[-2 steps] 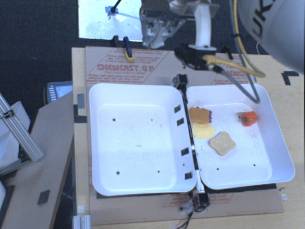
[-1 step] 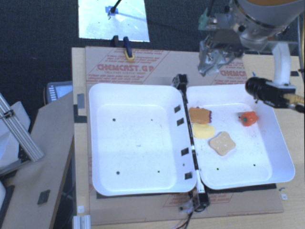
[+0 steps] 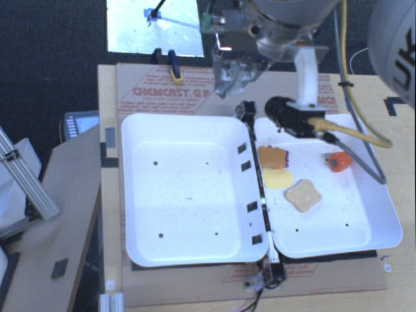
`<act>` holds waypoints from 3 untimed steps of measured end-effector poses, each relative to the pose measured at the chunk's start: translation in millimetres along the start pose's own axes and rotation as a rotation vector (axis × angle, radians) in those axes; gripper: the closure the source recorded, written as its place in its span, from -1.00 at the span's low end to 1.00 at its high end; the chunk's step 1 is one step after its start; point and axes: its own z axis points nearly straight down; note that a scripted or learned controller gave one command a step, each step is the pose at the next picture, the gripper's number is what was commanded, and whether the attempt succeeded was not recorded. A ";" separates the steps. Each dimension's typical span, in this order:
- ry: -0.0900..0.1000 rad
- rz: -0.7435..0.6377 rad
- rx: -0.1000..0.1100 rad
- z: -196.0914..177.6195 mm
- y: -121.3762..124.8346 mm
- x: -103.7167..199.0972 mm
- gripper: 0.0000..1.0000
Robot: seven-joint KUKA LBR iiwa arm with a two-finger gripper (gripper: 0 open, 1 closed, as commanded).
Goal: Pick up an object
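The right bin point(image 3: 364, 239) holds four small items. An orange-brown block point(image 3: 273, 156) lies near its left wall, with a flat pale yellow piece point(image 3: 278, 179) just below it. A tan toast-shaped piece point(image 3: 303, 195) sits near the middle. A small red-orange item point(image 3: 338, 162) lies toward the right side. My gripper point(image 3: 229, 83) hangs high above the far edge of the bench, over the cardboard behind the seam between the two bins, away from all the items. Nothing shows between its fingers.
The left bin point(image 3: 188, 187) stands beside the right one, joined by black clips point(image 3: 250, 168) along the seam. Cardboard point(image 3: 162, 93) lies under both. A yellow-and-blue clamp point(image 3: 174, 67) sits at the back edge. A yellow cable point(image 3: 351, 135) crosses the right bin's far side.
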 end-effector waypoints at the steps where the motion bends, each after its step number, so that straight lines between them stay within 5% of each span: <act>1: 0.000 0.005 -0.006 -9.5 75.6 30.0 1.00; 3: -0.001 0.010 -0.003 -9.9 128.1 27.8 1.00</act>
